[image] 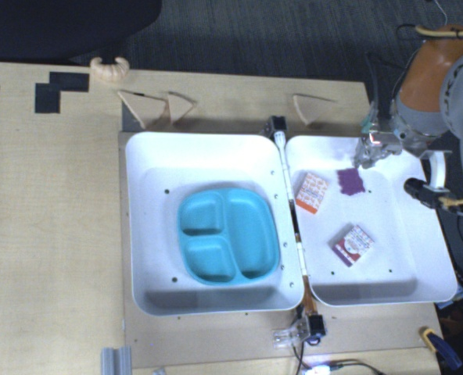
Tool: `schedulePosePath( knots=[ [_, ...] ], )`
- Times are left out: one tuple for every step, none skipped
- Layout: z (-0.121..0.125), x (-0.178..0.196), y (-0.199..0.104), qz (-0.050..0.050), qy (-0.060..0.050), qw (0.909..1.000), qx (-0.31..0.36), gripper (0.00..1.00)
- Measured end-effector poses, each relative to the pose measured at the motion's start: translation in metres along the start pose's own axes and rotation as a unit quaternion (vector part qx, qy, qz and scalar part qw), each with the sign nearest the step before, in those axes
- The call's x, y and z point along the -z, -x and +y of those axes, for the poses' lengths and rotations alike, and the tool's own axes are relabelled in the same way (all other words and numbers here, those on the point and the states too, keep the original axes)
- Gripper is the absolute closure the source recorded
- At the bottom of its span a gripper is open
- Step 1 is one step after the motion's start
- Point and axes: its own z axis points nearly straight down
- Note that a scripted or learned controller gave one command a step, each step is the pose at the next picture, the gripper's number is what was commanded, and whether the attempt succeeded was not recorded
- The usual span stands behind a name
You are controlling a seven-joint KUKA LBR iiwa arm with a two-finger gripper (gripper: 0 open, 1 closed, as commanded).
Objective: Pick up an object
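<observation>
Glossy blue plastic tray (228,235) (smooth)

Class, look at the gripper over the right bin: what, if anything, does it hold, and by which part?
It cannot be told. The gripper hangs just above the purple piece in the right bin, and nothing shows between it and the piece.

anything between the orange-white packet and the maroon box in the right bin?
No. In the camera view the orange-white packet and maroon box are apart, with bare white bin floor between. The purple piece lies off to the side, nearer the gripper.
</observation>
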Motion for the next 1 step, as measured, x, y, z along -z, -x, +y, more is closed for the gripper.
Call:
schedulePosePath(
  knots=[
    [-0.0003, -0.0001, 0.0009, -0.001, 0.0, 1.0, 0.0, 0.0]
  ],
)
